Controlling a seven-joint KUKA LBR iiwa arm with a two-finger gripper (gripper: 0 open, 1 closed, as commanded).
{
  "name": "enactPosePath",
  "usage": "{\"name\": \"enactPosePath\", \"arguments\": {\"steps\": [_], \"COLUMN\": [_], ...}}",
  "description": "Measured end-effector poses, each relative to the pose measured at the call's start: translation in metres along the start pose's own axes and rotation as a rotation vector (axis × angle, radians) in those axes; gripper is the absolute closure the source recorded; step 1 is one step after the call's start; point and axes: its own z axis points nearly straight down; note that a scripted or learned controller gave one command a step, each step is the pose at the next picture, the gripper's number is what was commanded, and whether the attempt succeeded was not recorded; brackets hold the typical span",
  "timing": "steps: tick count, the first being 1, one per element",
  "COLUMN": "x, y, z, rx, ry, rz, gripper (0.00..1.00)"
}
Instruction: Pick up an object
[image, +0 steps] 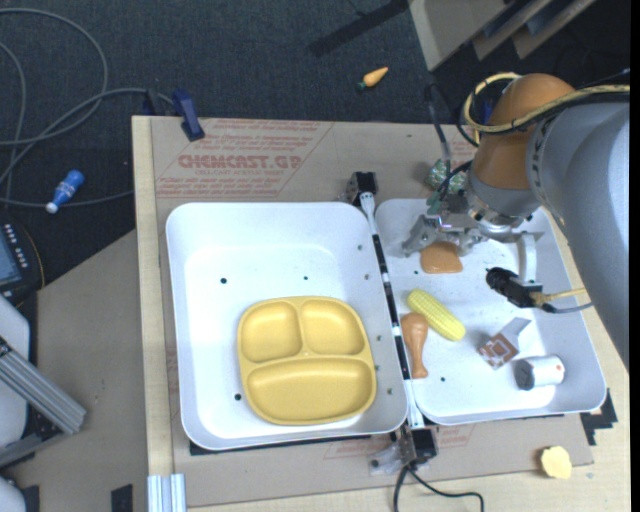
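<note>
My gripper hangs low over the far left part of the right bin. A tan, bun-like piece lies right beneath and in front of it, either touching it or very close. Nearer the front lie a yellow corn cob and an orange-brown drumstick by the bin's left wall. A small brown and white block and a white cylinder with a grey end rest at the front right.
The left bin holds a yellow divided plate. Outside the bins, a yellow lump lies on the bench at the front right, an orange bit and a blue bottle on the floor.
</note>
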Motion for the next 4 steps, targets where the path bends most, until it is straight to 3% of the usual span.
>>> {"name": "enactPosePath", "arguments": {"steps": [1, 2, 3, 4], "x": [0.000, 0.000, 0.007, -0.008], "y": [0.001, 0.001, -0.072, -0.116], "z": [-0.011, -0.011, 0.001, 0.001], "rx": [-0.004, -0.003, 0.006, 0.003], "ry": [-0.001, -0.001, 0.002, 0.002], "rz": [-0.002, -0.002, 0.001, 0.003], "gripper": [1.00, 0.00, 0.00, 0.00]}}
